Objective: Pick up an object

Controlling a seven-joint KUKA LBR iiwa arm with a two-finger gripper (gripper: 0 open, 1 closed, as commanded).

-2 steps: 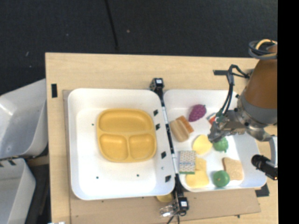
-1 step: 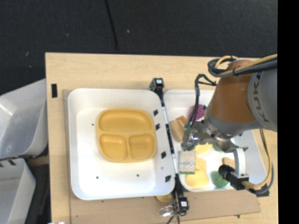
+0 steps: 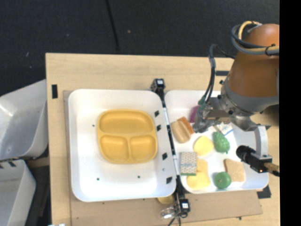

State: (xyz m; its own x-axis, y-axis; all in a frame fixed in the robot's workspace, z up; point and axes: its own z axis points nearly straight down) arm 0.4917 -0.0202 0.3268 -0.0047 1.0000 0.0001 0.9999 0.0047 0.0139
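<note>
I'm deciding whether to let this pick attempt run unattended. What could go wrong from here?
The right bin is crowded: the bread-like piece, yellow pieces and green pieces lie close together, so the gripper may nudge neighbours or grab two. It hangs near the divider, which it could strike.

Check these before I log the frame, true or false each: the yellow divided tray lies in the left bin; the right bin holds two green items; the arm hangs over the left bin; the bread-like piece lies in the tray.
1. The yellow divided tray lies in the left bin. True.
2. The right bin holds two green items. True: one near its middle, one near the front edge.
3. The arm hangs over the left bin. False: the arm is over the right bin.
4. The bread-like piece lies in the tray. False: the bread-like piece lies in the right bin, by the divider.
</note>
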